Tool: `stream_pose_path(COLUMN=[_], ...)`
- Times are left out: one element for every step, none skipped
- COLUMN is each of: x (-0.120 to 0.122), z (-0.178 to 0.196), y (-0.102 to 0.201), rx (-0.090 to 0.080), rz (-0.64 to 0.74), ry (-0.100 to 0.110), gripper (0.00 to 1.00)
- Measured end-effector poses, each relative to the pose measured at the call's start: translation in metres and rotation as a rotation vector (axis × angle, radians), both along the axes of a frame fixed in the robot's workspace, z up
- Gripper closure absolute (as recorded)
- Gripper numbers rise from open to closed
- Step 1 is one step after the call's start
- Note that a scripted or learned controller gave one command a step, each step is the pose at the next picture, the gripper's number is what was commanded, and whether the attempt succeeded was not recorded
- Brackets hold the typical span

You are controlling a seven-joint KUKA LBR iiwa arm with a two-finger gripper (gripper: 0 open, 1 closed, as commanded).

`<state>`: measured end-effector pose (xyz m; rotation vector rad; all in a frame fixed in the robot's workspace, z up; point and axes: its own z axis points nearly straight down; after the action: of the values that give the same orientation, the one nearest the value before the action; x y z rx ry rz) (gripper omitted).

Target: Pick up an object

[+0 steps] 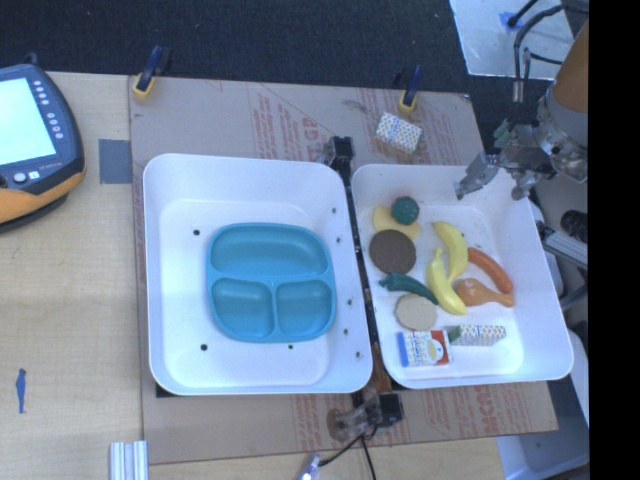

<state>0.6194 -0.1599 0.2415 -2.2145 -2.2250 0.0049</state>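
Note:
The right bin (535, 268) holds several toy foods: a teal ball (405, 209) on a yellow piece, a brown disc (392, 251), two bananas (447, 263), an orange carrot (491, 268), a green pepper (408, 286), a beige disc (416, 313) and a small carton (424, 348). My gripper (496, 184) hangs over the bin's far right corner, above and to the right of the foods. It is open, with its fingers spread and nothing between them.
A blue divided plate (272, 280) lies in the left bin (170, 268). A patterned sponge (398, 132) sits on the cardboard behind the right bin. A teach pendant (30, 138) rests at the far left. Clamps (148, 72) hold the cardboard's back edge.

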Motion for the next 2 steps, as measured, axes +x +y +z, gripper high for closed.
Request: stream_pose_path(x=[-0.064, -0.104], z=[-0.094, -0.151], y=[-0.006, 0.026], rx=[0.000, 0.001], rz=[0.001, 0.001], ry=[0.002, 0.002], gripper=[0.00, 0.00])
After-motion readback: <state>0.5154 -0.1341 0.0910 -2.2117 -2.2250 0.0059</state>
